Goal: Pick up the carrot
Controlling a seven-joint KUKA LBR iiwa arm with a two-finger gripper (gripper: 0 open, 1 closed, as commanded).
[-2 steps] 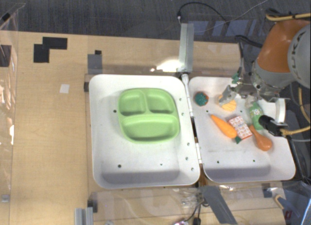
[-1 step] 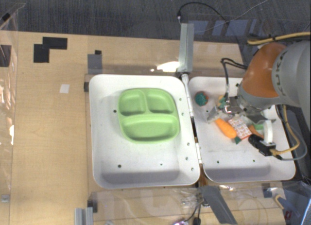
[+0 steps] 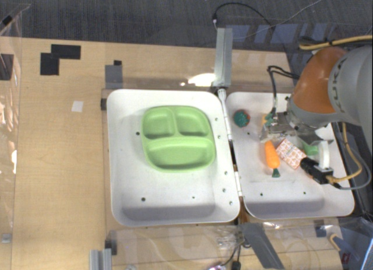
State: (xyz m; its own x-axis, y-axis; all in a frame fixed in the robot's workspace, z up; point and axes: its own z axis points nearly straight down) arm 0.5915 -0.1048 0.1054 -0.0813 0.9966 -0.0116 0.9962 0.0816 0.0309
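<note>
An orange carrot [image 3: 271,157] with a small green tip lies in the right bin [image 3: 256,190], pointing toward the bin's front. The gripper [image 3: 271,126] hangs just above and behind the carrot's upper end, under the arm's grey wrist and orange band. The arm hides the finger tips. Nothing shows as lifted; the carrot rests on the bin floor.
A teal ball [image 3: 241,118] sits at the right bin's back left. A pink and white patterned packet [image 3: 290,153] lies right beside the carrot. A green divided plate [image 3: 177,137] rests in the left bin [image 3: 128,193]. Black cables trail at the right.
</note>
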